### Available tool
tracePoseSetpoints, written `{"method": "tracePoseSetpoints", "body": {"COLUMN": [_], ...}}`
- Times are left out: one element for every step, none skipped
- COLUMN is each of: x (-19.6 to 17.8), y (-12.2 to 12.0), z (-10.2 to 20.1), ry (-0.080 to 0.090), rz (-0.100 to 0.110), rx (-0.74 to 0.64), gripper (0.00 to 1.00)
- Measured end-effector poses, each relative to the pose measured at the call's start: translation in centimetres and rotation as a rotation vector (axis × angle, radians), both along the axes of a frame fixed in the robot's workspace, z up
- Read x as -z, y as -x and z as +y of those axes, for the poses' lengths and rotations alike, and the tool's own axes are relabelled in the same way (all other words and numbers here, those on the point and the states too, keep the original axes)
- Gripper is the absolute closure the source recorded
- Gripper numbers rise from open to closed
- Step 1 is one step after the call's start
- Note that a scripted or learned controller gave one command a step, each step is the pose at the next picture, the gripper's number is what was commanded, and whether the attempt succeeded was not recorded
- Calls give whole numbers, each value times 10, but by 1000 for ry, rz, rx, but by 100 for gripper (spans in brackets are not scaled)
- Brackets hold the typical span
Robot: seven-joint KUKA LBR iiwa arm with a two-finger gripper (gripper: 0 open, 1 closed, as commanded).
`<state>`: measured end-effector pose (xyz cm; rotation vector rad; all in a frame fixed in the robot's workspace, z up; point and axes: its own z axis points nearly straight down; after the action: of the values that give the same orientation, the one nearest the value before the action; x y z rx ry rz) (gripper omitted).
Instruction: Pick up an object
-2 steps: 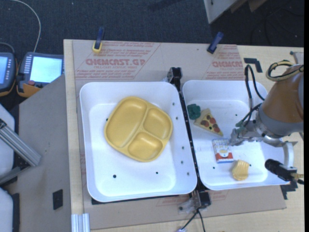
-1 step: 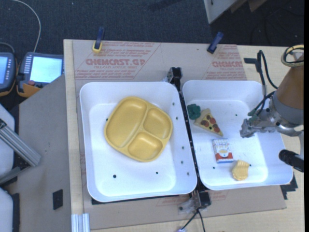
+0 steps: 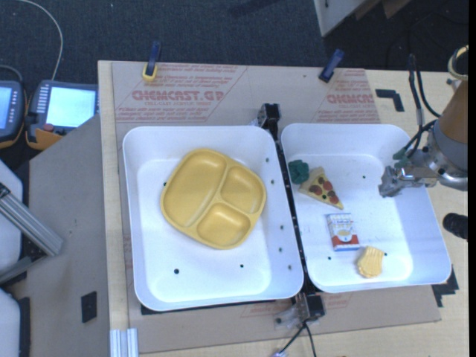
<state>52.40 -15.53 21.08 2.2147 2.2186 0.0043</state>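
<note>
While nothing is lifted yet, I count the pick as barely begun: my gripper point(image 3: 390, 184) hangs over the right bin point(image 3: 424, 266), near that bin's right wall and toward its far half, with bare white floor under it. From this slanted overhead view I cannot tell how its fingers stand, and I see nothing between them.

4 candidates lie in that bin, all toward its left half. A dark green lump point(image 3: 298, 171) sits near the far-left corner, with a toy pizza slice point(image 3: 321, 187) just beside it. A small red and white carton point(image 3: 342, 231) lies near the bin's middle, and a pale yellow chip-like piece point(image 3: 370, 262) sits toward the near edge. All 4 are well apart from the gripper.

In the left bin point(image 3: 141, 199) rests 1 yellow divided plate point(image 3: 213, 198), roughly centred.

What is left, as I judge it, is nearly everything: choose a target, travel over it, descend, close and lift.
</note>
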Motion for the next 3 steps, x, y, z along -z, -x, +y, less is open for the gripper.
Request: {"method": "tracePoseSetpoints", "body": {"x": [-64, -46, -41], "y": [-2, -18, -32], "z": [-4, 46, 88], "ry": [1, -5, -3], "rz": [-3, 9, 7], "rx": [0, -4, -3], "gripper": [100, 100, 100]}}
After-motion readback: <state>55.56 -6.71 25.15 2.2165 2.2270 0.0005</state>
